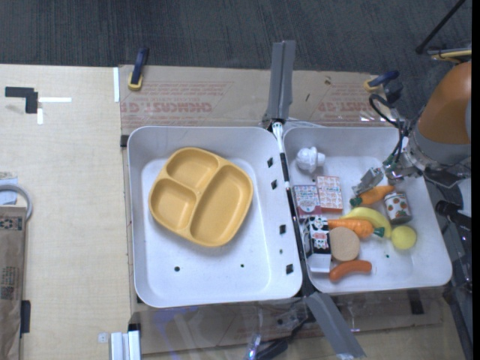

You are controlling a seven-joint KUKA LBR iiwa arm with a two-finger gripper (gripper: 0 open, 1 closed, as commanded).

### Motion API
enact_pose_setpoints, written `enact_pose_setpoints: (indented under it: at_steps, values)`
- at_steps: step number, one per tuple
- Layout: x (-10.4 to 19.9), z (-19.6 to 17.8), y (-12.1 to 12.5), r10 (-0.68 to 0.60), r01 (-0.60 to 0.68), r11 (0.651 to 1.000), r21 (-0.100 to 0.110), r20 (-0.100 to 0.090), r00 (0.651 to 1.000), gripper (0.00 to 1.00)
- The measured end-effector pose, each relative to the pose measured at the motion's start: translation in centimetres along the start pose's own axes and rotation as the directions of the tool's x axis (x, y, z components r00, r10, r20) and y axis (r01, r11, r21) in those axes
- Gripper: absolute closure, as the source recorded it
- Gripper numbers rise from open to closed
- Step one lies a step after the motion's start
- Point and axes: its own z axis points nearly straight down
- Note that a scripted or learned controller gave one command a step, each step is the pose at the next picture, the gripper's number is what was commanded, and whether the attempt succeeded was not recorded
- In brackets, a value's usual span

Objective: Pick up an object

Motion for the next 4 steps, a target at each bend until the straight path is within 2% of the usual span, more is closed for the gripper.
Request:
enact_pose_setpoints:
  at_steps: [1, 2, 3, 4]
  values:
    - [6.1, -14.9, -0.5, -0.101, 0.101, 0.995, 0.005, 0.008, 0.995, 0.00]
    - [8.5, -13.7, -4.7, 0.024, -0.024, 1.000, 0.007, 0.007, 1.000, 0.00]
    - [2.2, -2.2, -6.3, 0.046, -0.046, 0.999, 0.003, 0.009, 0.999, 0.00]
    - [0.6, 0.1, -2.7, 0.101, -0.101, 0.995, 0.001, 0.006, 0.995, 0.00]
